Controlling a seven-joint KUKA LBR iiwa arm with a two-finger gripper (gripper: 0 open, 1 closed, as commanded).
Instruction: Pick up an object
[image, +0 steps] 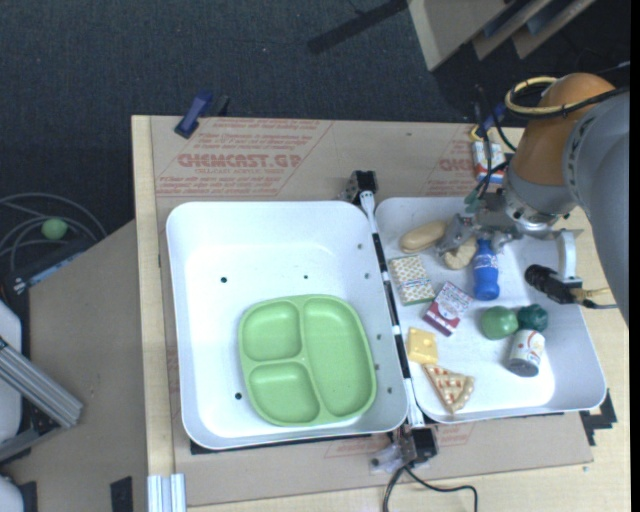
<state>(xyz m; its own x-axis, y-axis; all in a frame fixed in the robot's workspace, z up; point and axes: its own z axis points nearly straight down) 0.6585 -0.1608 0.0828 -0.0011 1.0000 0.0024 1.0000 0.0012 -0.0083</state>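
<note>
My gripper (466, 234) hangs low over the back of the right bin (580, 385), reaching in from the right. Directly beneath it lies a small tan piece (458, 258), with a tan bread roll (422, 237) just to its left. A blue bottle (486, 272) stands right beside the gripper, on the near side. Nothing is visibly held.
The right bin also holds a cracker (410, 278), a pink packet (448, 307), a green fruit (497, 322), a dark green item (534, 317), a small can (524, 352), a cheese wedge (423, 346) and a pizza slice (449, 386). In the left bin (200, 260) lies a green divided plate (305, 358).
</note>
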